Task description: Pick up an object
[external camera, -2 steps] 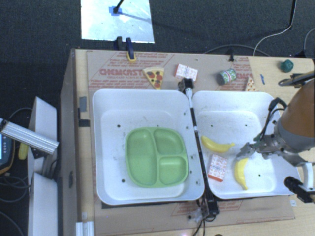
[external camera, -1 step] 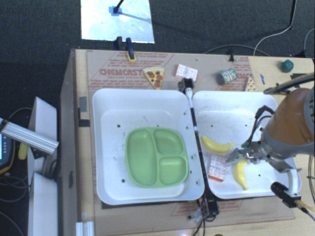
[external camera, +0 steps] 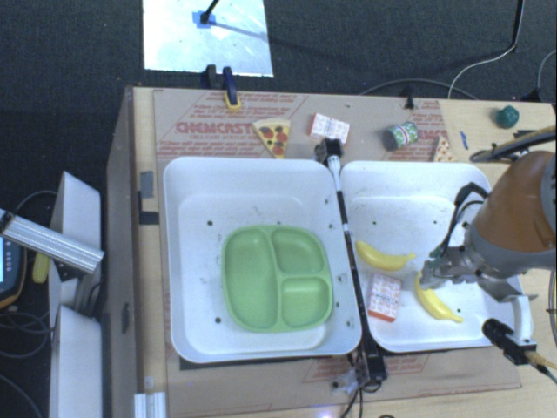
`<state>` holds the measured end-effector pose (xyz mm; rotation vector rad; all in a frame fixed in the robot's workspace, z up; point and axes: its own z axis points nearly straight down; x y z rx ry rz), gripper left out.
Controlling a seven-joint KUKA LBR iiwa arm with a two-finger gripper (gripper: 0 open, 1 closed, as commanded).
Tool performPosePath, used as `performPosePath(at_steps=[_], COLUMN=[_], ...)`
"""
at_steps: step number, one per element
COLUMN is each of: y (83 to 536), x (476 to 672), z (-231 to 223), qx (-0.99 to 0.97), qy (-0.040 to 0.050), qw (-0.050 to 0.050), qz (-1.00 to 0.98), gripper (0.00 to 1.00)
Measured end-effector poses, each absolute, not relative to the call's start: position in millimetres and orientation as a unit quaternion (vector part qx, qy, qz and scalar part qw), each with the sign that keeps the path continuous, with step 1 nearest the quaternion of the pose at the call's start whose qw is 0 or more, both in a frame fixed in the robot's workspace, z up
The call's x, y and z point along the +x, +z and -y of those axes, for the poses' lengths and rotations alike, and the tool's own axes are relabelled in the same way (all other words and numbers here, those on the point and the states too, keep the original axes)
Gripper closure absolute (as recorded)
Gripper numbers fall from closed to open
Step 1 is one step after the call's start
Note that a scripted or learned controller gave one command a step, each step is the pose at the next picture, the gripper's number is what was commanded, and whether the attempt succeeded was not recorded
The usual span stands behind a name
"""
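Bananas are the nearest candidates for the pick: one banana (external camera: 438, 303) lies in the right bin (external camera: 396, 190) near its front edge, and the hand (external camera: 435, 273) sits directly over that fruit's upper end. Whether the hand is apart or together cannot be told, because the wrist and orange band cover it from above. No object is visibly held or lifted; the fruit rests on the bin floor. Judged from this, the task stands at the approach or grasp stage, and closing, lifting and clearing the bin are left to do.

Just beside this fruit, toward the divider, lies a small white-and-red packet (external camera: 384, 295); its print is too small to read. A second banana (external camera: 384, 256) lies just behind the packet, apart from the hand.

The left bin (external camera: 196, 233) holds a green divided tray (external camera: 278, 279) with three compartments.

Farther back, on the surface (external camera: 209, 116) behind the bins, the brown protective sheet carries the repeated red word "CHEMCAST". On it rest a toy pizza slice (external camera: 273, 136), a small white carton (external camera: 329, 128) with illegible red print, and a small can (external camera: 402, 134) lying on its side with an unreadable label. A teal object (external camera: 507, 116) sits at the far right corner.
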<state>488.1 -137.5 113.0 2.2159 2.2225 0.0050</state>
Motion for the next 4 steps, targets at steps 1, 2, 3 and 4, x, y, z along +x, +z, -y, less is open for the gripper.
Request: performPosePath(at_steps=[1, 2, 3, 4], y=[112, 84, 95, 185], x=[487.7, 486.7, 487.7, 545.5], z=[138, 150, 149, 32], qx=[0.706, 0.707, 0.706, 0.706], qy=[0.0012, 0.0002, 0.0013, 0.0016], qw=[0.001, 0.000, 0.001, 0.000], qz=[-0.708, -0.707, -0.708, -0.709], gripper=[0.00, 0.00, 1.00, 1.00])
